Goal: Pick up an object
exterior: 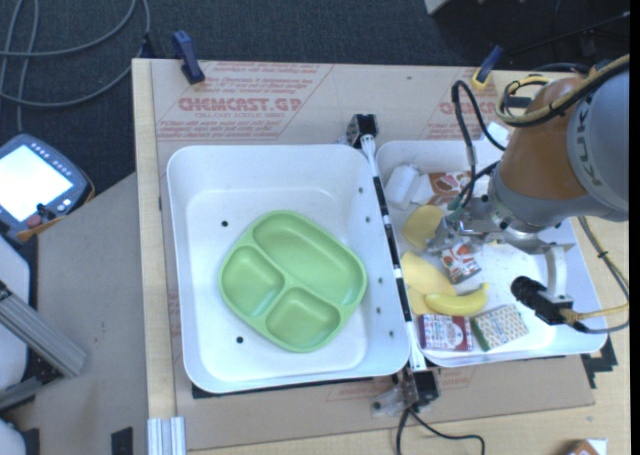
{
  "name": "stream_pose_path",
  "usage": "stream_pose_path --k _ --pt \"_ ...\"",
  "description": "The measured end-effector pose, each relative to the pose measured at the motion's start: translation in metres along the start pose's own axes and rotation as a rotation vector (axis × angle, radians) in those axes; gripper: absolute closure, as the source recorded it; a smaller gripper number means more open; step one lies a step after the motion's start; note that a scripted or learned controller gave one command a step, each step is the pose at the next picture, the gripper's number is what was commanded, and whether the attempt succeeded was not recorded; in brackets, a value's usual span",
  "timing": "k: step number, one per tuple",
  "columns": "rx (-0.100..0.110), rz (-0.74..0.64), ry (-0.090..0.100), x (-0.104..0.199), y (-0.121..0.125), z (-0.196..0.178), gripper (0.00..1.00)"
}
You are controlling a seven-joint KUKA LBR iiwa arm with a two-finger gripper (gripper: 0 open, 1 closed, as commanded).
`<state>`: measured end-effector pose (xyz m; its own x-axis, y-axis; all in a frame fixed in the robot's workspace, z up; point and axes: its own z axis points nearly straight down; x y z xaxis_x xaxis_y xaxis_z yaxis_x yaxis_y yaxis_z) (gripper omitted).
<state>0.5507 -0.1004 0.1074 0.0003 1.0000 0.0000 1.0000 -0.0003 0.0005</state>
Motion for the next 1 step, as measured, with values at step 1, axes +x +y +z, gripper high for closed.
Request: stream_pose_path --k 1 --pt "0.000 -0.001 0.000 0.0553 0.0240 -0.0774 1.00"
